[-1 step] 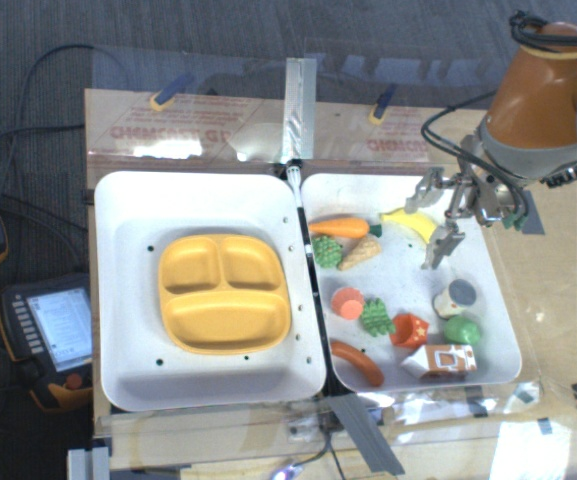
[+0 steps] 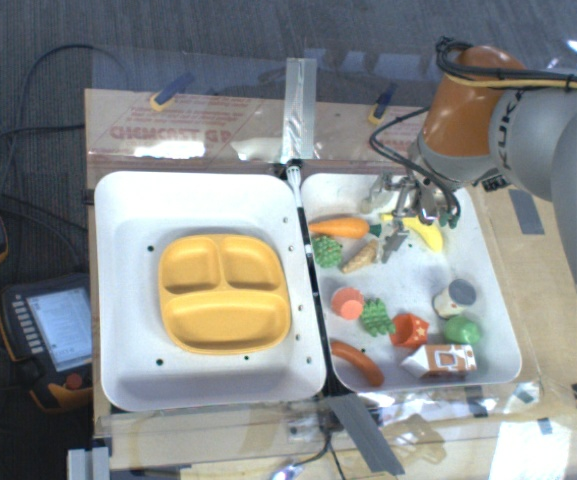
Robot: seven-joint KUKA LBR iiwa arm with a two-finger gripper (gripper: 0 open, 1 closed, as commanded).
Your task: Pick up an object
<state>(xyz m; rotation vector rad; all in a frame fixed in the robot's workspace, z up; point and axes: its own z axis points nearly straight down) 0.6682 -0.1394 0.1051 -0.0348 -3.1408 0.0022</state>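
Robotics lab, taped cardboard-covered bench (image 2: 168,128), two white bins (image 2: 118,228), handheld control pendants (image 2: 53,333), loose cables on carpet (image 2: 28,98)

— What are the bins (image 2: 118,268) made of?

— Smooth white plastic, matt. The divided yellow tray (image 2: 224,290) in the left one is plastic too, with a soft sheen.

— And the bench (image 2: 528,298)?

— Pale wood, dull. Along its far edge lies a clear glossy sheet (image 2: 208,118) over brown cardboard.

— The arm (image 2: 508,118)?

— Smooth grey casing, with a shiny orange band (image 2: 468,103).
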